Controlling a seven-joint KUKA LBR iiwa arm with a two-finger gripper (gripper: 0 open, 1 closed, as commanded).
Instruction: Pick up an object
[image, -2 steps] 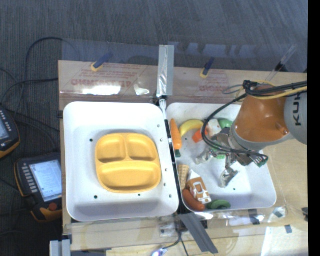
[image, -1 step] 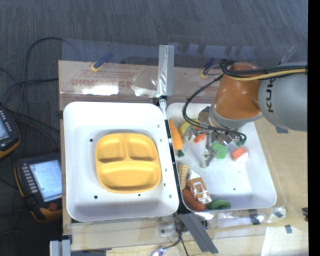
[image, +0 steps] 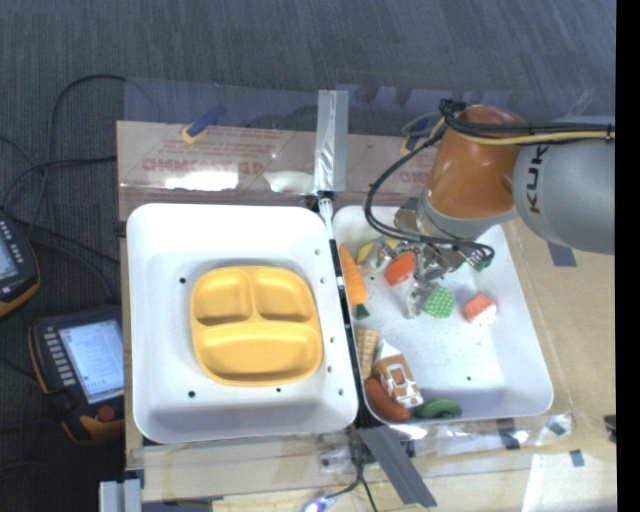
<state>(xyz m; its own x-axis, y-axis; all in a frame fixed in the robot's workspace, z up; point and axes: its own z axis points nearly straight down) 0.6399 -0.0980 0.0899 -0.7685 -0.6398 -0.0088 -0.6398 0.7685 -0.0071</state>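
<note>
My gripper (image: 426, 283) hangs low over the back half of the right bin (image: 520, 330), under the orange wrist band. It is open, with nothing between its fingers. A green textured piece (image: 438, 303) lies just in front of it, and an orange-red piece (image: 400, 267) sits just to its left. An orange and white block (image: 479, 308) rests a little to the right. A carrot (image: 350, 276) leans along the bin's left wall.
The left bin (image: 160, 250) holds a yellow divided plate (image: 257, 323). Near the right bin's front left lie a cone (image: 368, 346), an orange and white toy (image: 395, 381) and a green piece (image: 436, 408). Cables loop behind the wrist.
</note>
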